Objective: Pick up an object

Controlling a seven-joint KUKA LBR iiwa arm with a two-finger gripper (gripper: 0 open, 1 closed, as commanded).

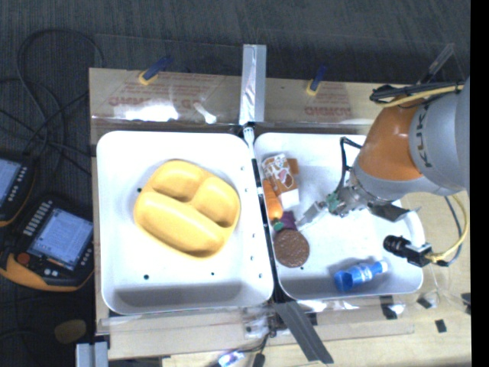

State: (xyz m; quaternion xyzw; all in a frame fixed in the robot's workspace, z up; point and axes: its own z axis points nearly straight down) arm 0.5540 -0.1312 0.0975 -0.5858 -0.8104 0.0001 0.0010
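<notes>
My gripper (pixel 304 216) reaches down-left into the right bin (pixel 328 277) from the grey arm with its orange band (pixel 390 155). Its tip sits just right of a small purple object (pixel 286 222) and a white block (pixel 289 199). A brown round disc (pixel 292 248) lies just below the tip. Along the bin's left wall lie a printed snack packet (pixel 278 171) and an orange stick-shaped item (pixel 272 205). A blue bottle (pixel 359 274) lies on its side near the front edge. Nothing shows between the gripper's tips.
The left bin (pixel 122 281) holds one large yellow bun-shaped object (pixel 186 206) in its middle. A raised divider (pixel 260 228) separates the two bins. Bare white floor shows in the right bin's centre (pixel 344 239).
</notes>
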